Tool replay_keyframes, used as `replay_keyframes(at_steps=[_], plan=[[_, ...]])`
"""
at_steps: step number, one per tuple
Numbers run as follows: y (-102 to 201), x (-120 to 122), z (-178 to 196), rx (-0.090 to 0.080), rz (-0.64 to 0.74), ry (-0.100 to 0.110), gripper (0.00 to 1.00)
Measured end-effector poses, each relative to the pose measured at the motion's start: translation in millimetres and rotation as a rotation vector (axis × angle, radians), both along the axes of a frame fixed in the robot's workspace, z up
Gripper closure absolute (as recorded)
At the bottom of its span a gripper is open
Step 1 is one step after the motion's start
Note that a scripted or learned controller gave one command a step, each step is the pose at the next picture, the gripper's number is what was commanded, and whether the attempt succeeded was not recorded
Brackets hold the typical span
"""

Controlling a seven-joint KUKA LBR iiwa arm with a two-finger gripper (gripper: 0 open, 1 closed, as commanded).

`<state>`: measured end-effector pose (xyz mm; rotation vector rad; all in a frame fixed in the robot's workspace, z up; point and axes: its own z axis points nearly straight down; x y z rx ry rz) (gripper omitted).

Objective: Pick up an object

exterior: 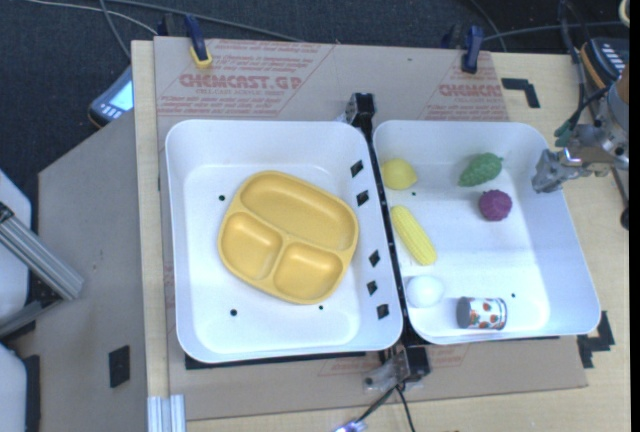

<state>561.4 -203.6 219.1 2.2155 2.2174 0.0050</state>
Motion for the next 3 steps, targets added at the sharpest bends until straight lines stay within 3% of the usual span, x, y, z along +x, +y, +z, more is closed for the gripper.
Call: replay_keyframes(at_steps=[1, 3], plan=[[-0.2, 1.1, 30.6, 0.001, 0.001, 0.002, 1.00], [104.7, 19.2, 28.8, 0.005, 0.004, 0.009, 1.00]])
